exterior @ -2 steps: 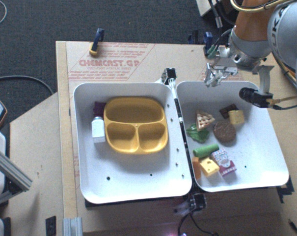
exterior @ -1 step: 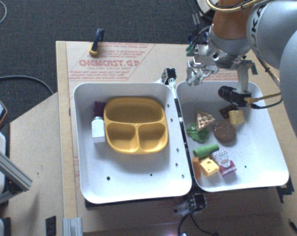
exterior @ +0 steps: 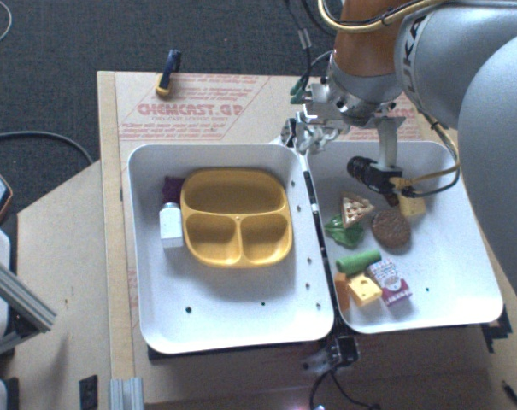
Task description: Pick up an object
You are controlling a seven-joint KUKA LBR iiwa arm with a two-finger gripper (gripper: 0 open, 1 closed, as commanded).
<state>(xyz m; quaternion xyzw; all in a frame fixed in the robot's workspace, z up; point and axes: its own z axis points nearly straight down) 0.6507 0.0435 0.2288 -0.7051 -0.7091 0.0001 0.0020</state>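
1. Bins (2). The gripper (exterior: 302, 137) hangs over the far end of the divider where the two bin rims meet. The left bin (exterior: 155, 306) extends toward the near edge and to the view's left of it. The right bin (exterior: 455, 272) extends toward the near edge and to the view's right. Whether the gripper is apart or together cannot be told. No object is seen held in it.

2. Yellow tray (exterior: 237, 216) (1, three compartments). It lies in the left bin, near the gripper, on its near-left side.

3. Small objects, left bin (2). One white bottle (exterior: 171, 226) and one purple piece (exterior: 173, 186) lie beyond the tray's left edge, well apart from the gripper.

4. Small objects, right bin (8, as far as can be counted).
- Triangular wedge (exterior: 356, 209) (1): closest to the gripper.
- Brown disc (exterior: 390, 229) (1).
- Pale yellow block (exterior: 412, 205) (1).
- Green leafy piece (exterior: 343, 231) (1).
- Green cylinder (exterior: 359, 261) (1): its long axis runs roughly across the view.
- Orange piece (exterior: 342, 290) (1).
- Yellow cube (exterior: 365, 289) (1).
- Red-and-white carton (exterior: 393, 282) (1).

5. Governing relation. Every right-bin candidate lies toward the near edge and to the right of the gripper. The wedge probably needs the shortest travel, followed by a descent.
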